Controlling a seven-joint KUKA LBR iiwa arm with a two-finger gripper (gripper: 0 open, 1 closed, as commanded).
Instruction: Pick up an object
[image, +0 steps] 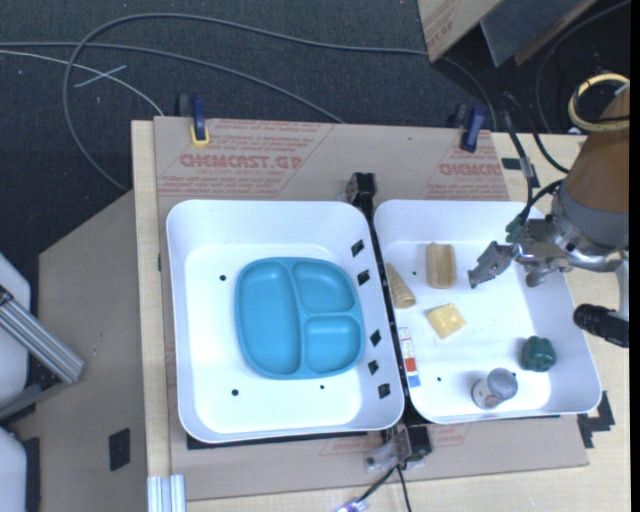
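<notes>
The right bin carries the loose things that could be picked. A tan bread-like block lies near the bin's upper middle, upright along its long side. Below it, well apart, sits a yellow cheese-like wedge, turned at an angle. To the left of both, close against the wall shared with the other bin, lies a small tan cone, tilted. Along that same wall, lower down, rests a thin white strip with red and blue marks. Near the bin's lower edge stands a small silver can, and to its right, a little higher, a dark green lump lies near the right wall.

The end effector hangs over the upper right part of this bin, to the right of the bread-like block and apart from it. Its fingers are spread, released, with nothing between them. The grey arm comes in from the right, an orange band above the wrist.

The left bin holds a blue divided plate with three compartments, lying flat near the bin's middle. Small black clips line the wall between the bins.

Both bins rest on a tabletop covered with cardboard printed in red, held by blue clamps at its far edge. Cables trail across the dark floor beyond.
</notes>
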